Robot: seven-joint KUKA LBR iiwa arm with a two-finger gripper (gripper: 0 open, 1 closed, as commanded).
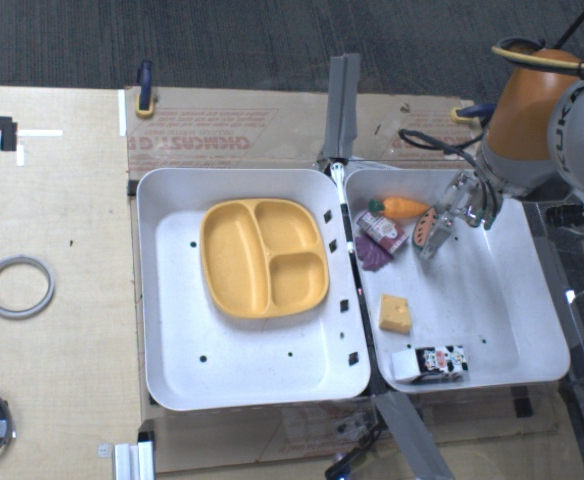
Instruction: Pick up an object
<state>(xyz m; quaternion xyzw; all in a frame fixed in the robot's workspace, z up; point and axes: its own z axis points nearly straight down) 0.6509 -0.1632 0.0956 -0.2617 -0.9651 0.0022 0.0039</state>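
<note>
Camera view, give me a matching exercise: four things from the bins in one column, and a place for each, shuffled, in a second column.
Things:
1. divided yellow plate
2. cheese wedge
3. carrot
4. black-and-white carton

Places:
A. right bin, by its near rim
B. left bin, middle
C. right bin, far end
D. right bin, left of centre

Pairs: 1-B, 2-D, 3-C, 4-A

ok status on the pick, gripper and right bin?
Gripper low in right bin, beside watermelon slice; grasp unclear. Carrot and purple packet crowd it. Cheese wedge, milk carton lie apart.
</note>
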